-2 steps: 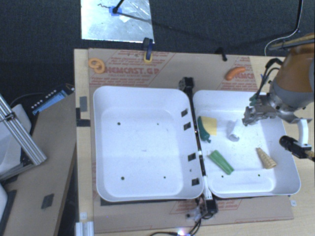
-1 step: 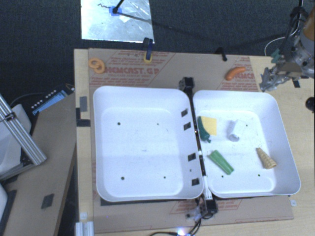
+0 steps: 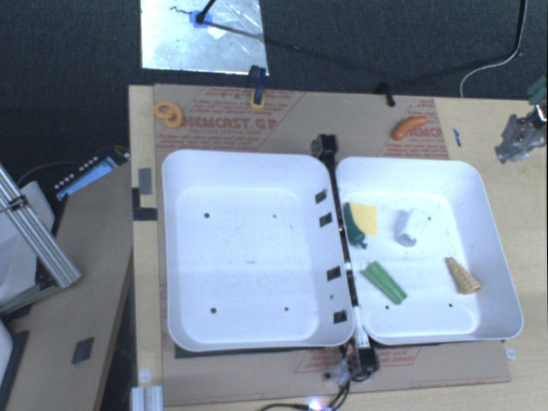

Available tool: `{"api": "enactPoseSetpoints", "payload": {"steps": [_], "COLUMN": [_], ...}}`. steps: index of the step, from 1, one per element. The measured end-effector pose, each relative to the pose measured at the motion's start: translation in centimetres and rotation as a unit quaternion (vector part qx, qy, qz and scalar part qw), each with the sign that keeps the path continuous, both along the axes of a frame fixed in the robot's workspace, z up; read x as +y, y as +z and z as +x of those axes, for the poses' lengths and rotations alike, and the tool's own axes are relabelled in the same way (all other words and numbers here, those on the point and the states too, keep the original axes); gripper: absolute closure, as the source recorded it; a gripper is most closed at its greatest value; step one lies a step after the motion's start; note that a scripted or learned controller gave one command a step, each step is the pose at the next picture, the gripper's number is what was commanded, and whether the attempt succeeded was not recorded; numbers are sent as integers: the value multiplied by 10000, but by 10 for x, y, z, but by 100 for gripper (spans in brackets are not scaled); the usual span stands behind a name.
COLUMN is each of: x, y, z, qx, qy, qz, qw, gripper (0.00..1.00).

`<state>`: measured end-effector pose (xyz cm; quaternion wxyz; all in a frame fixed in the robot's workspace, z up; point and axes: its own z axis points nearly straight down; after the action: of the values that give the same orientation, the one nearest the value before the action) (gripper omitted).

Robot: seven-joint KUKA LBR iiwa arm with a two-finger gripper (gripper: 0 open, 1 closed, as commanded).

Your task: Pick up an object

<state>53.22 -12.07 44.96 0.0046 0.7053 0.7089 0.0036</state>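
Observation:
The right bin (image 3: 488,221) holds several small objects. A yellow block (image 3: 363,218) lies near its left wall, with a dark green piece (image 3: 354,229) against it. A grey object (image 3: 404,227) sits near the middle. A green cylinder (image 3: 384,282) lies toward the front, and a tan cone (image 3: 462,276) rests at the right. The gripper (image 3: 518,139) hangs at the far right of the view, beyond the right bin's back right corner and apart from every object.
The left bin (image 3: 248,247) stands beside the right one, with a black hinge strip (image 3: 334,229) between them. On the cardboard behind the bins lie an orange sausage shape (image 3: 409,128), an orange ring (image 3: 169,114) and a yellow clamp (image 3: 256,88). A foil sheet (image 3: 204,24) is on the floor.

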Motion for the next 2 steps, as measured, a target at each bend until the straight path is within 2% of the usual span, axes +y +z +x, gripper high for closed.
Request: {"api": "enactPoseSetpoints", "payload": {"steps": [1,2], "x": [8,29], "y": [35,79], "z": [-44,-46], "qx": [22,30], "qy": [4,0], "qz": [4,2], "qw": [10000,10000], "gripper": [100,100]}}
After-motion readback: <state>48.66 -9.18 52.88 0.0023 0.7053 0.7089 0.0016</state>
